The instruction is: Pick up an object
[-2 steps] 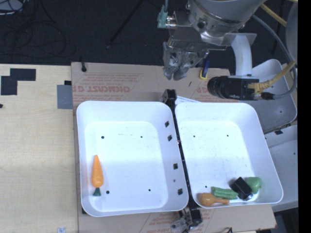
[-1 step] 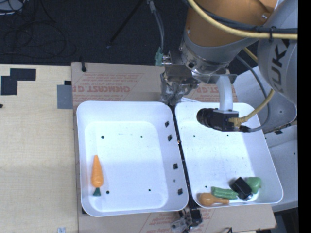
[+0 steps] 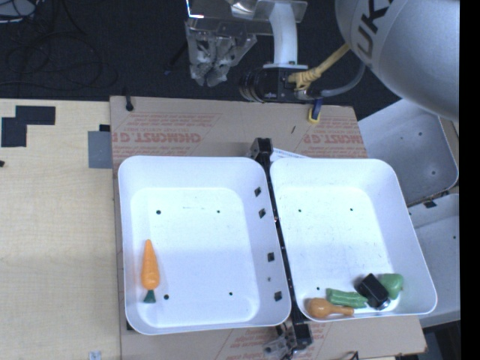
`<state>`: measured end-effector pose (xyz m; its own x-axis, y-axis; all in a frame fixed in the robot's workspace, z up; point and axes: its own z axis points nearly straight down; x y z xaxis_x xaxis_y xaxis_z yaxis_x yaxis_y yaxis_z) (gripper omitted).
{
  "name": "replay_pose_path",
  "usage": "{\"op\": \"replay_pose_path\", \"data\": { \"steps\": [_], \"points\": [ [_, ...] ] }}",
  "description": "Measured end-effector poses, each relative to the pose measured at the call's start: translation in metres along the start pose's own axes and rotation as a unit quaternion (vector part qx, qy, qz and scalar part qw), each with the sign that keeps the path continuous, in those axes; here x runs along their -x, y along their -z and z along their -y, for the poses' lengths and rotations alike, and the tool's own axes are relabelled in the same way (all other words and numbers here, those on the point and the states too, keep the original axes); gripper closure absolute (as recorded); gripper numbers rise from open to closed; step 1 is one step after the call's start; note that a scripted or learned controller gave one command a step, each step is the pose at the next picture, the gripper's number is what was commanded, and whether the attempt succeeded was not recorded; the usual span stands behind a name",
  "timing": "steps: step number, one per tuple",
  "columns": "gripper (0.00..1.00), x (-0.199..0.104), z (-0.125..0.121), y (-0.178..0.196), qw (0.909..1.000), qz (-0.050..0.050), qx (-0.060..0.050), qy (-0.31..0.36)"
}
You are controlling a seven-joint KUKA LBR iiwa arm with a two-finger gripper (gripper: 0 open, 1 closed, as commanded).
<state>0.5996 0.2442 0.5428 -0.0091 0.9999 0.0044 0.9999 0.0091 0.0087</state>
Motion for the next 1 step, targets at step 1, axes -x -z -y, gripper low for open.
{"op": "replay_pose_path", "data": {
  "steps": [1],
  "points": [
    [1.00, 0.0469, 0.0217, -0.0049, 1.0000, 0.003, -0.007, -0.006]
  ]
}}
